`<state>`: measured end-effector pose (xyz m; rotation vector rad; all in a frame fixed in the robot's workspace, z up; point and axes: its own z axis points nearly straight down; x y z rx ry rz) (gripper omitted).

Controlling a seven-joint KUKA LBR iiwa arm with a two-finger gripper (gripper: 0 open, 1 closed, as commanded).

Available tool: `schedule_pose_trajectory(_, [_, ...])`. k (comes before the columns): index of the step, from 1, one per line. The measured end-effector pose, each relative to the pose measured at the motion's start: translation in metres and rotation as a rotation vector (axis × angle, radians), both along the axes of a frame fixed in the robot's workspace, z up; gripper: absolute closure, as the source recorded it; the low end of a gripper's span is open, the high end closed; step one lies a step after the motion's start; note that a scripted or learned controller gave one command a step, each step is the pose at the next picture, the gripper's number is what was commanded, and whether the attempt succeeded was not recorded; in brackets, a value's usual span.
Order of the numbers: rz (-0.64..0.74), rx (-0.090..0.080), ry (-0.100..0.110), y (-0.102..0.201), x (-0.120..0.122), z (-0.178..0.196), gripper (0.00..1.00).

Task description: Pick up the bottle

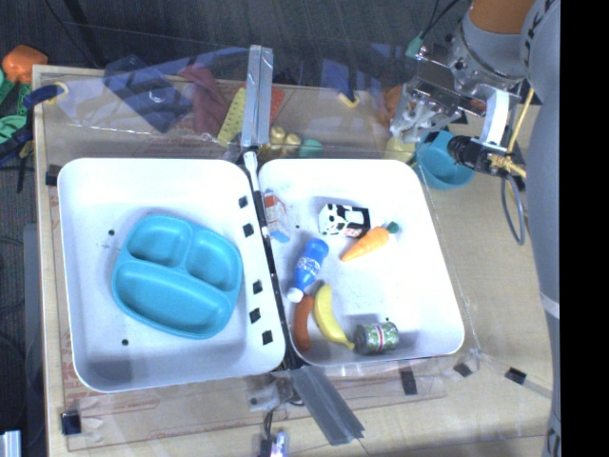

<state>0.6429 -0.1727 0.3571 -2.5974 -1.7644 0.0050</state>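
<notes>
Can [378,336], green, on its side at the right bin's [433,255] near rim, with banana [328,317] and sausage [302,324] beside it; next out, bottle [308,265], blue with white cap, lying tilted by the divider, then carrot [368,243] and cow toy [341,220]. Blue sectioned tray [178,274] in the left bin [86,217]. Gripper [416,122] above the right bin's far corner, well apart from the bottle, which lies nearer and leftward of it; finger spread cannot be told.
</notes>
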Motion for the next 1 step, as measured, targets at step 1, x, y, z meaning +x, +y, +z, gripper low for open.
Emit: schedule_pose_trajectory(1, [0.203,0.003,0.001,0.0049,-0.0326,-0.2424,1.0])
